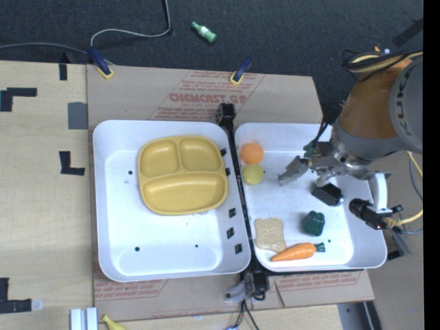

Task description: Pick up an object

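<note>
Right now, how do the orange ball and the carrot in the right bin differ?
Shape: the orange ball is round; the carrot is long and tapered with a small green top.
Place: the ball lies at the bin's far left, against the divider beside a yellow ball; the carrot lies along the near rim, next to a beige slice.
The claw hangs closer to the ball than to the carrot.
Shared: both are orange and lie in the right bin.
</note>
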Tool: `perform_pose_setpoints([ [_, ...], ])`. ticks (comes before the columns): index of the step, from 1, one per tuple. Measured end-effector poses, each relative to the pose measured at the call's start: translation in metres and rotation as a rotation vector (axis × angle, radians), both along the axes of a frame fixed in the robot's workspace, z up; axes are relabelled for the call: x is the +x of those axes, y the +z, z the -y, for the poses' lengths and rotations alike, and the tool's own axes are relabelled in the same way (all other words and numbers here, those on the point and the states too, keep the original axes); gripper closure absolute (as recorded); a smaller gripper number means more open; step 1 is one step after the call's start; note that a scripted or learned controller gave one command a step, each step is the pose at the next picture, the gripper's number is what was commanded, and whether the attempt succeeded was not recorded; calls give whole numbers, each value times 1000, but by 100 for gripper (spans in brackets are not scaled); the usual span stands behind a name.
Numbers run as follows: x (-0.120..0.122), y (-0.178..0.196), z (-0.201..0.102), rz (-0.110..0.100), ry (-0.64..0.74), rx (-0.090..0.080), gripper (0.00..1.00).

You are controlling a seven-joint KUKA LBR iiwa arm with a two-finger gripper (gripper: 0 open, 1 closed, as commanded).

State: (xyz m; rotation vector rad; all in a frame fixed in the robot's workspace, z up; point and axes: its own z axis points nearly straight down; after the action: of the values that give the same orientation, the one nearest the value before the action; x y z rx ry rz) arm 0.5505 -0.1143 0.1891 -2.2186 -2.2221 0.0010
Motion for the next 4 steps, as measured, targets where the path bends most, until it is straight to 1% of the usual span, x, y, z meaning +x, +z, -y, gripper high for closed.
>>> perform_pose_setpoints([
  [1,26,-103,-8,5,0,-1,0],
  [2,95,-103,-20,5,1,-1,0],
  [3,36,-103,-1,4,-1,-3,0],
  [4,36,-93,0,5,-2,-3,100],
])
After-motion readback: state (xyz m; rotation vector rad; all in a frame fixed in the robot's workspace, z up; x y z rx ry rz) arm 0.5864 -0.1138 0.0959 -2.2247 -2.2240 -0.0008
